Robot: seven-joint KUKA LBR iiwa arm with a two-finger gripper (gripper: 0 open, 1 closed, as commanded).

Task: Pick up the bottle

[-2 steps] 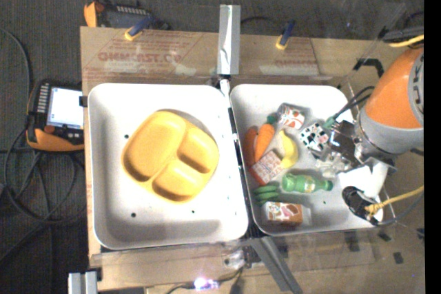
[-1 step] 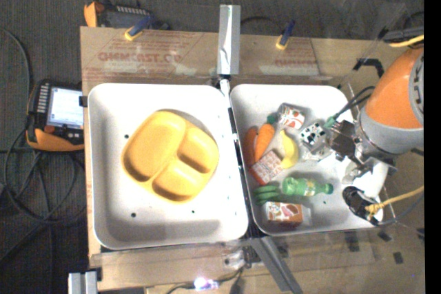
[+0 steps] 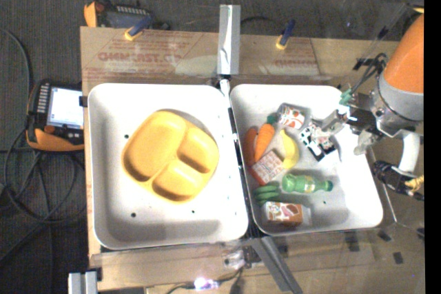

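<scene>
From my remote station I read the bench as follows. Two shallow white bins sit side by side. The left bin [image 3: 103, 217] carries a yellow moulded plastic tray with three compartments [image 3: 171, 155], lying roughly at its centre and turned at an angle.

The right bin [image 3: 358, 213] carries the clutter. The task item, a small green translucent plastic bottle [image 3: 305, 184], lies on its side in the lower middle of this bin, with its cap end toward the bin's right wall. Just below it is a brown and orange carton [image 3: 284, 213], lying flat near the front wall. A dark green vegetable-shaped piece [image 3: 266, 192] lies just left of the bottle. Above these I see an orange carrot-shaped toy [image 3: 262, 139], a yellow rounded item [image 3: 290, 151] and a red and white packet [image 3: 269, 166], grouped close together and partly overlapping. A red and white can [image 3: 292, 118] lies near the back of the group.

The grey arm with the orange band [image 3: 406, 69] reaches in from the right. Its gripper [image 3: 322, 136] hangs over the upper right part of the right bin, above and apart from the bottle. A black and white patterned item sits at the fingertips; I cannot tell whether the fingers are parted or closed.
</scene>
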